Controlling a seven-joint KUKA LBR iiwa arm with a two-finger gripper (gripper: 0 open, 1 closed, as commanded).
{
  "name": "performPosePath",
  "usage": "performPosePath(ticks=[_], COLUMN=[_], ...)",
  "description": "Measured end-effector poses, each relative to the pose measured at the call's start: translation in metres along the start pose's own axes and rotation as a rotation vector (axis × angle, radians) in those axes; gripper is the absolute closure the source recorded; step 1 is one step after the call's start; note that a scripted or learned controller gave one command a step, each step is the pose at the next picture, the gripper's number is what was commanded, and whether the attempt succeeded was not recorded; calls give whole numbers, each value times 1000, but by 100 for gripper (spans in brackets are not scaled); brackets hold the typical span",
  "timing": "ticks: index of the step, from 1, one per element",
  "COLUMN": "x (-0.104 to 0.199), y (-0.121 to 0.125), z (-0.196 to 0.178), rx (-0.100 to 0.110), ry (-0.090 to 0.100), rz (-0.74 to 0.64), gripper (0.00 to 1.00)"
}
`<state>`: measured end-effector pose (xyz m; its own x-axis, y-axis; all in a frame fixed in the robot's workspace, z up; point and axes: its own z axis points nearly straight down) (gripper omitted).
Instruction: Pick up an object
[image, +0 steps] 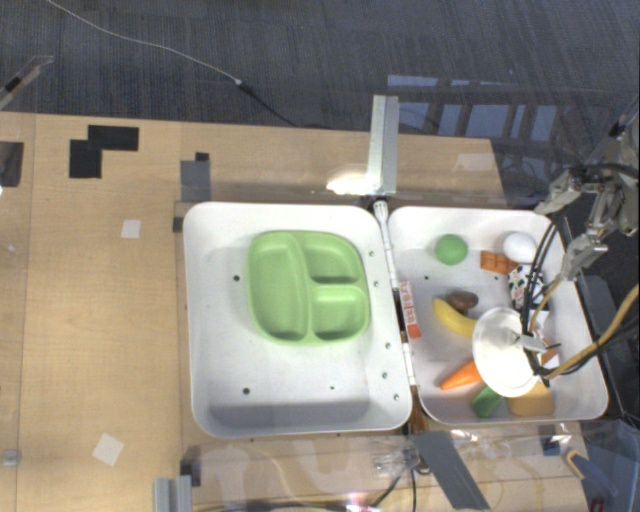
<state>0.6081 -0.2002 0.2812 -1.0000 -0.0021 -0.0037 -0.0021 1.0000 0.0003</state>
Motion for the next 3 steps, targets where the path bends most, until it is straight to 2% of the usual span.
performPosePath(ticks=[1, 2, 3], x=[6, 18, 29], y=[-4, 84, 102], z=[166, 192, 190], rx=[3, 0, 7], ry=[-13, -12, -19], rz=[74, -21, 151], gripper=[0, 0, 0])
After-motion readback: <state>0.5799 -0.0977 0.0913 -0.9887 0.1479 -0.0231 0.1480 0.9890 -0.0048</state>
